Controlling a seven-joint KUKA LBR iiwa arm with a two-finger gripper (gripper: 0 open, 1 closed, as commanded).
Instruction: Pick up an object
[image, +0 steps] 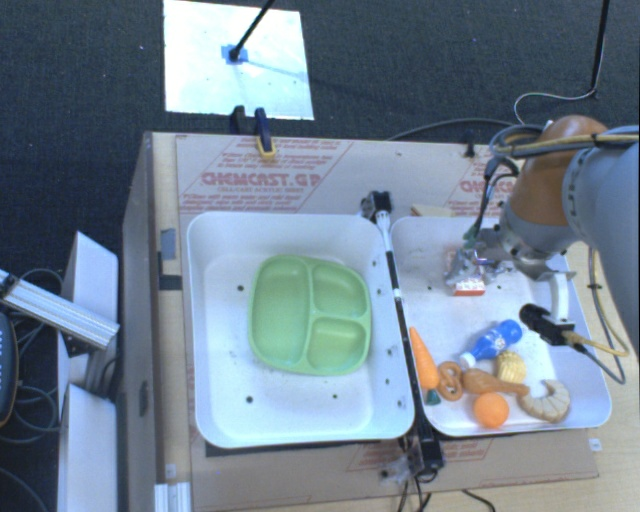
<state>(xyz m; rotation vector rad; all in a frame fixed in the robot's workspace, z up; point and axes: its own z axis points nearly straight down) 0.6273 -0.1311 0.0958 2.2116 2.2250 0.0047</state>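
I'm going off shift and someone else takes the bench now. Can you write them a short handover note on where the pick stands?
End effector: low in the upper part of the right bin, over a small red and white item. Whether its fingers are open or shut, or hold anything, cannot be told from this view.
Right bin, near end: carrot, pretzel, blue bottle, corn, orange ball, croissant.
Left bin: green divided plate.
Done: the arm has reached the bin.
Left: confirm a grip and lift an object.
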